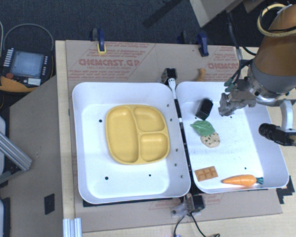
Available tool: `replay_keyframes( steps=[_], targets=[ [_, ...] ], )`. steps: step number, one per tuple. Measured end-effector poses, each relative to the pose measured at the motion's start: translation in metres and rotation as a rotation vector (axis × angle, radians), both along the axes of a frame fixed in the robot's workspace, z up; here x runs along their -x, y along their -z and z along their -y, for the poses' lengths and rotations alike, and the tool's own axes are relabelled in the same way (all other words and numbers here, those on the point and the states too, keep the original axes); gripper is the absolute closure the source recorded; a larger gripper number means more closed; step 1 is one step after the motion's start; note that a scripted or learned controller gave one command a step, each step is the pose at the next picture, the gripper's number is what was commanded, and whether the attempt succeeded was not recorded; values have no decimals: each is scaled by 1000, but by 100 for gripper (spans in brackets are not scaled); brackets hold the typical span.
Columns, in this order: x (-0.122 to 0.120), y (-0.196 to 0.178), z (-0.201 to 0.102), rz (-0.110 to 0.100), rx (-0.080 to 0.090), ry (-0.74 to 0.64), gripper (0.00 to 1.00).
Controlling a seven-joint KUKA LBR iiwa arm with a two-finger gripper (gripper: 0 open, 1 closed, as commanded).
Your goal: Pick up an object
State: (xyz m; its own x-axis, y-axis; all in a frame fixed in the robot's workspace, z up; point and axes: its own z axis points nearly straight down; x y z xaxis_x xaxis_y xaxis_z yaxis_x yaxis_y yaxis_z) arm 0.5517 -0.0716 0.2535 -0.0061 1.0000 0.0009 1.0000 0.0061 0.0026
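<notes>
Nearest thing: a small black block [204, 108] lies in the right white bin [246, 147], near the top and just beside the middle wall. I think this is the one to pick, because it lies closest to the arm's tip.

Pincer: the grey metal pincer [229, 105] hangs over the right bin, just to the right of the black block. It looks apart from the block. I cannot tell if it is wide or narrow. Nothing shows inside it.

Other things to pick: a green leaf-shaped toy [203, 128] touches a round spotted cookie [210, 140] below it. A flat brown cracker [205, 173] and an orange toy carrot [241, 180] lie near the bottom edge, a little apart.

Why they lie so: the things are spread out loosely, so most have room around them for a grab.

Edges: the block sits near the middle wall, so the side facing the pincer has more room. The carrot is close to the bottom rim.

Open room: the middle and right part of this bin is bare, good for moving the arm.

Left side: the left white bin [89, 132] holds a yellow plastic tray with three sections [136, 133].

Surface: both bins rest on a brown cardboard surface [133, 58].
</notes>
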Motion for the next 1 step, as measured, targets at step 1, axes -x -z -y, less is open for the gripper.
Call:
replay_keyframes(
  steps=[1],
  targets=[
    [-11, -4, -50, 0, 0, 0, 100]
  ],
)
